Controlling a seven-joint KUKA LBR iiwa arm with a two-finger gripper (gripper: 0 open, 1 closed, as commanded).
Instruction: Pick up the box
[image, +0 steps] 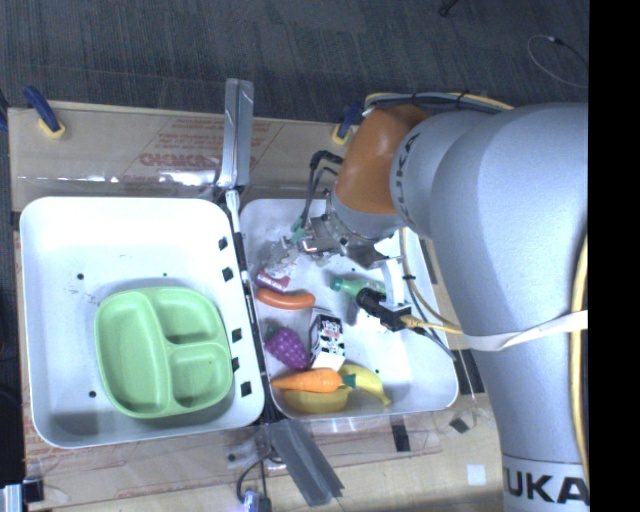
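The grey arm (500, 260) reaches in from the right and bulks over the right side of the right bin (440, 385), its orange band (375, 165) sitting above the bin's far end. Below the band the wrist points down and leftward into the bin, and the gripper (312, 238) hangs low over the far-left part of it, near a small pinkish-white object (275, 272). From this angle I cannot tell whether it is open or closed, nor whether it has anything in it. Cables run from the wrist across the bin's right edge.

The box (328, 340), small, with a black-and-white printed pattern, stands in the middle of the right bin, apart from the gripper. Its print is too small to read. Just left of it lies a purple bunch of grapes (287, 348); in front of it are a carrot (310, 381) and a banana (365, 382). A sausage (285, 298) lies beyond it, and a green bottle (350, 287) lies toward the arm.

The left bin (40, 300) holds a green divided tray (165, 350).

White letters reading "UKA" (545, 487) show on the arm's base at the lower right. Faint red printing (180, 150) marks the counter (130, 140) behind the left bin, but it is illegible.
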